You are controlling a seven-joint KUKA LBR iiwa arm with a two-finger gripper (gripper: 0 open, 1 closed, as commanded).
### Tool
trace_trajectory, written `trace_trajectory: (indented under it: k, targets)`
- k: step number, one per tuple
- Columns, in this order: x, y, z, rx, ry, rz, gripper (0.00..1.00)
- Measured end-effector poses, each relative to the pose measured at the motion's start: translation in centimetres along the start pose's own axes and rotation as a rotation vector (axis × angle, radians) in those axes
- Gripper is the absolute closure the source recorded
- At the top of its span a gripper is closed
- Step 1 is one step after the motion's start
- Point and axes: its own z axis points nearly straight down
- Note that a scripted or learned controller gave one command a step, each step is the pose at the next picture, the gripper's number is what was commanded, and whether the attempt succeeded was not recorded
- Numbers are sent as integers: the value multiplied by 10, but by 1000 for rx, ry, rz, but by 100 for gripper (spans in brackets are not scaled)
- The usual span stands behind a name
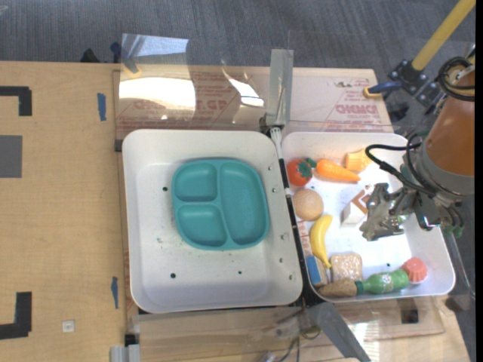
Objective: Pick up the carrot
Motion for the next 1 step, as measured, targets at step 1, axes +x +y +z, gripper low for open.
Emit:
trace_trajectory:
  k: [1]
  targets:
    - [-15, 85, 69, -6, 13, -29, 100]
